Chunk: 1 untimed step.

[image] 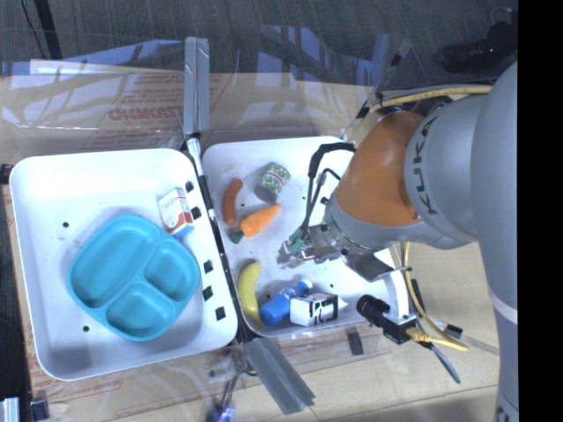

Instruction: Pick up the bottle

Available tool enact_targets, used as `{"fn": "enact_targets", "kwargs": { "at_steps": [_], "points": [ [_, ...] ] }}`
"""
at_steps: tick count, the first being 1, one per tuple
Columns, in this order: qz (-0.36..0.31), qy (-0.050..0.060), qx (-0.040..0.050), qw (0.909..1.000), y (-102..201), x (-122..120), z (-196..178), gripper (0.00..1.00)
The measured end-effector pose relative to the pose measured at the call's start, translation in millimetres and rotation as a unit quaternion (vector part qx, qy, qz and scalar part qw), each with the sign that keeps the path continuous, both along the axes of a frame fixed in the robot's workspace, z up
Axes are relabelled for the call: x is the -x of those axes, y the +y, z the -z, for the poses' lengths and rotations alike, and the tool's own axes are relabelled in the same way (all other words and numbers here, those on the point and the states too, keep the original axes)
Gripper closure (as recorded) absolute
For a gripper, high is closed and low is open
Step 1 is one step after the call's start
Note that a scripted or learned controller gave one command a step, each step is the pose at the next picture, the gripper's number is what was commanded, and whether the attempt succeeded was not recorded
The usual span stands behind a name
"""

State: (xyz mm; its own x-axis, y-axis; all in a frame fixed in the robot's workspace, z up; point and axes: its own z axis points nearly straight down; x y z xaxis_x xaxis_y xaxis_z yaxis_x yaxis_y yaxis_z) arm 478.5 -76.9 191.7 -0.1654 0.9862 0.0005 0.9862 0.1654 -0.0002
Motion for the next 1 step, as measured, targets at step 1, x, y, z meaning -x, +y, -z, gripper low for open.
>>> {"fn": "enact_targets", "kwargs": {
  "at_steps": [1],
  "points": [
    [0.000,0.000,-0.0001,1.0000,-0.1,0.1,0.1,0.00]
  ]
}}
